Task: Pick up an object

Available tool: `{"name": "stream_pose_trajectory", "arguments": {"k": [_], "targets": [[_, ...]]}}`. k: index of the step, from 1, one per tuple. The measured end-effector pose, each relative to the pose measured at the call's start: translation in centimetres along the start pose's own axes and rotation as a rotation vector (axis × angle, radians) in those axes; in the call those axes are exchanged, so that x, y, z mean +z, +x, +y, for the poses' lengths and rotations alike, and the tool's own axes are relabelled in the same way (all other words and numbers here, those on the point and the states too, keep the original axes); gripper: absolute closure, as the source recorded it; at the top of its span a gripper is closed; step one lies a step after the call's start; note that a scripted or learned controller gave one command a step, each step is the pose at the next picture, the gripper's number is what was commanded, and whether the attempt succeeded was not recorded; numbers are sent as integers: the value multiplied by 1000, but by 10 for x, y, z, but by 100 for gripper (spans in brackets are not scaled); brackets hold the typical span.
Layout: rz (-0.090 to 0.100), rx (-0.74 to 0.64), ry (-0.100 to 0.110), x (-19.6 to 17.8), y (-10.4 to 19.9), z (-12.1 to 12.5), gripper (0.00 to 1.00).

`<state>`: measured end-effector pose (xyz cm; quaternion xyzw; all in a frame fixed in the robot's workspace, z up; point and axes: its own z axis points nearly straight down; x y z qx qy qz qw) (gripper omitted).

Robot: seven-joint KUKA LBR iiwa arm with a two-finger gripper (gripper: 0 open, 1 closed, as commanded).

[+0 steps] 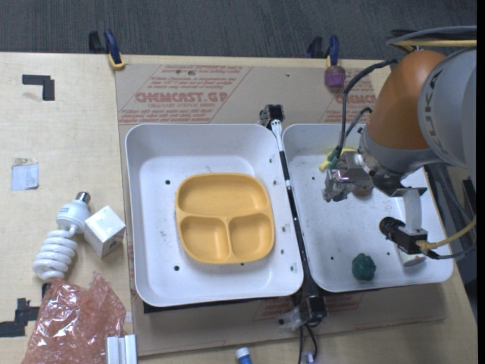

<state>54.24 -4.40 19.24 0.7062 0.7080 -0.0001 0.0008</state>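
Note:
A small dark green lumpy object (364, 267) lies near the front edge of the right bin (318, 264). A yellow three-compartment tray (225, 217) sits in the middle of the left bin (151, 203). My gripper (339, 186) hangs over the right bin's back-left part, low above the floor, well behind and left of the green object. Nothing shows in its grasp. The grey and orange arm (413, 112) covers the bin's back right corner.
A black fitting with a white bracket (405, 237) and cables hangs off the arm over the bin's right side. On the bench at the left lie a spiral light bulb (61, 245), a white cube (104, 230) and crumpled pink plastic (72, 321).

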Motion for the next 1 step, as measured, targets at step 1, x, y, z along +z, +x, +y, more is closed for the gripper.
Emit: {"name": "stream_pose_trajectory", "arguments": {"k": [1], "targets": [[0,1,0,0,0,0,0]]}}
